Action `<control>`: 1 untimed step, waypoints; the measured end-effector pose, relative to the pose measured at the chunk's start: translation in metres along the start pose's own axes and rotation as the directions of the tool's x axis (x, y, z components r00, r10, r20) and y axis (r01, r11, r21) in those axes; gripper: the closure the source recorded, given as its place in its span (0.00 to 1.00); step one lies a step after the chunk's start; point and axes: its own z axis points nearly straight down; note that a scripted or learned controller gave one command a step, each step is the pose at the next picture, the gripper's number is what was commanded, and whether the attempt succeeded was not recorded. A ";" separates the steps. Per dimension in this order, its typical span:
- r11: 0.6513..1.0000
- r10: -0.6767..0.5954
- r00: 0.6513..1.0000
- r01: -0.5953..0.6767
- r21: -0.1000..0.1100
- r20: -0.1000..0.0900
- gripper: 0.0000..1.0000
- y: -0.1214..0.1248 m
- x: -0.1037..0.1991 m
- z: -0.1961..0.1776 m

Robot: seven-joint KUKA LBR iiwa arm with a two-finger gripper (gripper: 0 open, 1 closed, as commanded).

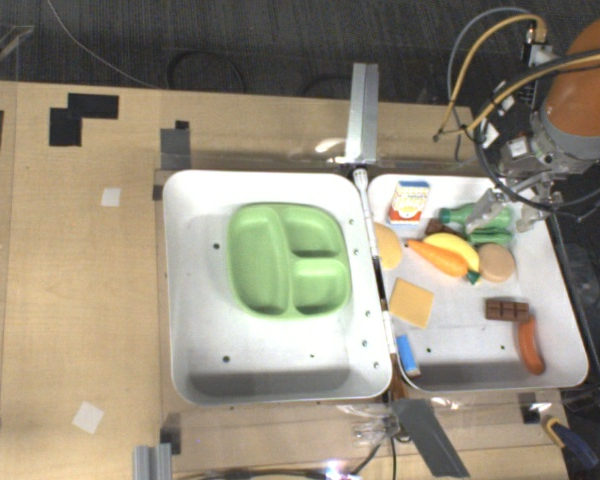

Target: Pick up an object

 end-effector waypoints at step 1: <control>0.996 0.086 0.996 -0.086 0.004 -0.003 0.00 0.054 -0.004 0.096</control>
